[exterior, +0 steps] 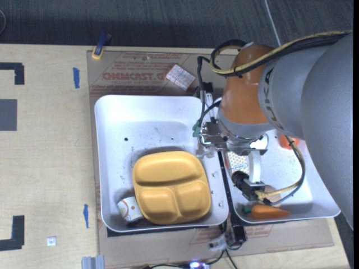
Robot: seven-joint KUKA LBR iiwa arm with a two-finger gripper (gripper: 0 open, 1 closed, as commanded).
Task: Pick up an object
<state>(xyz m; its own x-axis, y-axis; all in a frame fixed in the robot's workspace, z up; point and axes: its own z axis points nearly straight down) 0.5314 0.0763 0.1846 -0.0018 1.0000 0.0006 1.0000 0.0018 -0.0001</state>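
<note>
A large yellow compartment tray (171,186) lies upside down in the left bin (112,122). A small white and orange cup (128,208) rests on its side at that tray's lower left corner. My gripper (233,150) hangs under the orange wrist band, above the divide between the two bins and the left part of the right bin (320,203). An orange carrot (268,211) lies at the right bin's near edge. A patterned white piece (238,162) sits just beneath the gripper, partly hidden by it.
A small orange item (289,143) peeks out from under the arm in the right bin. A paper label (180,76) lies on the cardboard behind the bins. The grey arm covers much of the right bin.
</note>
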